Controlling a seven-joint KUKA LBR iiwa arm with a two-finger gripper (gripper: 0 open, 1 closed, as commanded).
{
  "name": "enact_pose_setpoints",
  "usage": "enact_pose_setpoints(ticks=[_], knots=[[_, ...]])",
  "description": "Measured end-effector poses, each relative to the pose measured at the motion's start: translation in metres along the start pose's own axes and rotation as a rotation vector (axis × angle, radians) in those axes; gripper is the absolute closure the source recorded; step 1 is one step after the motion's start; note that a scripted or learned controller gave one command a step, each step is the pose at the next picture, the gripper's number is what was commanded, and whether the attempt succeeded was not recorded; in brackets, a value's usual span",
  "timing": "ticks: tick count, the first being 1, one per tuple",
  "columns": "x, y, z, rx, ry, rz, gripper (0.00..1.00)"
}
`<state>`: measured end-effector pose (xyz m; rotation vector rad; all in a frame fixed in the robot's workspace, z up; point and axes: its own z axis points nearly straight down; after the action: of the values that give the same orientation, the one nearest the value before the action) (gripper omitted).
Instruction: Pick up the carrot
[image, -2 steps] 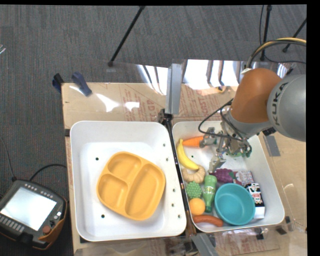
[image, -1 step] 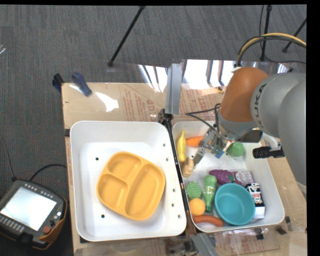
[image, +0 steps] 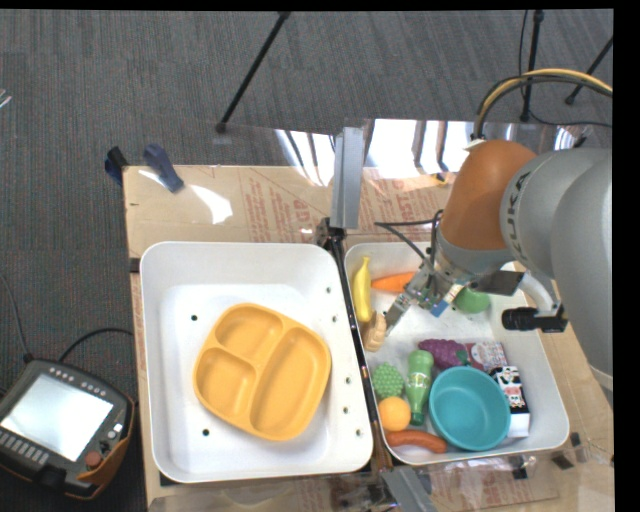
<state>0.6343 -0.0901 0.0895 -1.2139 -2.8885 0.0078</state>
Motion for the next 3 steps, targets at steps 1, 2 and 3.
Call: enact_pose_setpoints(ticks=[1, 2, 3], knots=[[-0.0017, -0.0005, 0.0009, -0.001, 0.0, 0.11, 0.0], [-0.0078, -0.0013, 0.0021, -0.003, 0.003, 0.281, 0.0], [-0.0082, 0.0045, 0.0021, -0.006, -0.002, 0.479, 0.0]])
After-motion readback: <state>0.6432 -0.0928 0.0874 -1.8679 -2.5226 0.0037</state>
